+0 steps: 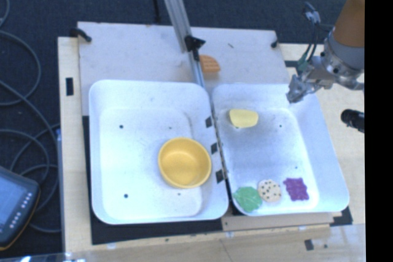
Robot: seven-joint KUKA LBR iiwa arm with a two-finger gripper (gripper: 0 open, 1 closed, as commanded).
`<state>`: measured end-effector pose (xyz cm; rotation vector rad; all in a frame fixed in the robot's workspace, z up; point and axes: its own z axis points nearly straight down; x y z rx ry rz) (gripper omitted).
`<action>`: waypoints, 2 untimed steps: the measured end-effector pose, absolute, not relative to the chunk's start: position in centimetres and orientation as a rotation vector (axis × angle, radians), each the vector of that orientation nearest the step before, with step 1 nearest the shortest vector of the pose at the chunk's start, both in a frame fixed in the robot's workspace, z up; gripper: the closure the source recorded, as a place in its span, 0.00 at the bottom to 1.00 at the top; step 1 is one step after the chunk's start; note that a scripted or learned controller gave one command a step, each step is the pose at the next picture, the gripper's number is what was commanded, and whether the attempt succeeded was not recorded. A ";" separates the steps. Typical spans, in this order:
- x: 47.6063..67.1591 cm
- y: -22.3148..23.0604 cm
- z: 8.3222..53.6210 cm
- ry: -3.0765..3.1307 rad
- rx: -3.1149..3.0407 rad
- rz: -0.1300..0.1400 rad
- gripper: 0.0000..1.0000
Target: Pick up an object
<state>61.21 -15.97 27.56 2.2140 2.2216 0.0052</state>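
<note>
The right bin (319, 150) holds a pale yellow lump (243, 118) near its back left. Along its front edge lie a green round piece (247, 198), a spotted cookie (269, 191) and a purple piece (296, 188). In the left bin (116, 132) stands a yellow bowl (183, 161) at the front right. My gripper (296, 92) hangs over the right bin's back right rim, well right of the yellow lump, with nothing seen in it.
An orange object (209, 64) lies on the board behind the bins, beside a slanted metal rail (178, 15). Cables and a tablet (15, 202) sit on the floor at the left.
</note>
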 end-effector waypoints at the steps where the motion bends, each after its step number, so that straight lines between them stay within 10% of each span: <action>1: 61.3 -10.4 26.3 2.228 2.214 0.002 1.00; 2: 61.5 -5.9 26.5 2.229 2.214 0.002 1.00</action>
